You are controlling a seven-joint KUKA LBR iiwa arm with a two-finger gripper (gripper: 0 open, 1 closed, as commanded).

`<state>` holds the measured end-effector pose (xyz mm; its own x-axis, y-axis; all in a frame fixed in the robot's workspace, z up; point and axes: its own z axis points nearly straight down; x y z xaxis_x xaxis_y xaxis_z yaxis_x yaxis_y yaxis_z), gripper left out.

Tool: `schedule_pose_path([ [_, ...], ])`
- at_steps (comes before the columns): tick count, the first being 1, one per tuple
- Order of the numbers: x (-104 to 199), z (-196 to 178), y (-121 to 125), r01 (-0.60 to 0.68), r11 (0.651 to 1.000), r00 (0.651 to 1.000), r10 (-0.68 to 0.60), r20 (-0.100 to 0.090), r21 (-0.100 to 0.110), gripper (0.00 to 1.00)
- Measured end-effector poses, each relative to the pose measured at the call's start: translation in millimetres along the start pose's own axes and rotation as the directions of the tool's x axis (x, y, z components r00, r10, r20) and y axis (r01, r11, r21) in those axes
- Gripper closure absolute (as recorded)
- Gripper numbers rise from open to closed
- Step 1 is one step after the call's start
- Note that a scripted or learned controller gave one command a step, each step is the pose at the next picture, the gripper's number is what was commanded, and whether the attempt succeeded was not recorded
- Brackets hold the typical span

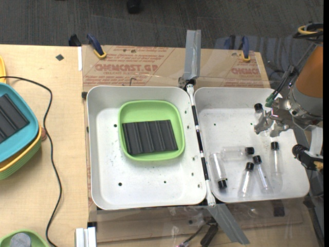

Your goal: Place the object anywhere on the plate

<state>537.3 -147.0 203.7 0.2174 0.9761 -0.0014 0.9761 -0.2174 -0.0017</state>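
A: Where are the objects?

B: Clear vials with black caps (249,164), loose on the floor of the right bin (226,112). One lies near the bin's left wall, three cluster toward the front right, and one sits just below the hand. None on the plate.

A: Hand?

B: The hand (267,121) hangs over the right bin's upper right area, the arm coming in from the right, orange band above the wrist. Metal fingers point down and left. I can't tell whether they're spread or pressed together, and I see nothing between them.

A: Plate?

B: Green plate (175,112), a rounded square with a raised rim, in the left bin (103,153). A dark ribbed rectangular insert (150,137) lies flat on it.

A: Surroundings?

B: Both bins are shallow glossy white plastic, side by side and touching at the middle. Printed cardboard (133,63) lies under and behind them, clipped at the back corners. Light wood table (31,189) to the left, carrying a black cable (51,153) and a stack of teal and yellow trays (18,133). Dark grey carpet at the back.
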Motion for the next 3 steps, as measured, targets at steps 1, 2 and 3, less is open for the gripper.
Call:
schedule_pose_path([
  [1,-0.1,0.0,0.0,0.0,1.0,1.0,0.0,0.0,0.0,0.0],
  [2,-30.3,-70.3,18.5,-0.244,0.97,0.97,0.244,0.001,0.001,0.0],
  [3,-42.6,-151.2,52.1,-0.477,0.879,0.879,0.477,0.002,0.001,0.0],
])
